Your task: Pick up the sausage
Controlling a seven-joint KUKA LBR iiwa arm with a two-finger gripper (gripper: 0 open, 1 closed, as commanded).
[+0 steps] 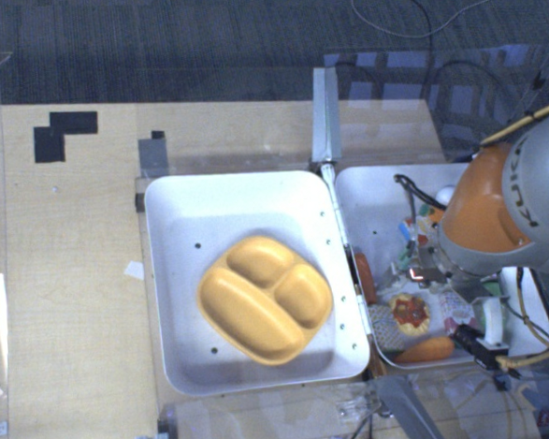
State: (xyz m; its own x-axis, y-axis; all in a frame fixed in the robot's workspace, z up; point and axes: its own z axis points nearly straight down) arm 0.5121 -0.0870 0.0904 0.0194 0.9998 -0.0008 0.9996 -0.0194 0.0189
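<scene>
Sausage (364,275) lay lengthwise against left wall of right bin (371,190), reddish, just beside the divider. Near it, to the right: pizza slice (411,312) on a mesh patch; orange hot-dog-like item (426,350) along bin's near edge. Gripper (418,268) sat over bin's middle, right of sausage, apart from it; open/closed state couldn't be told. Left bin (170,268) held yellow divided tray (264,299).
</scene>
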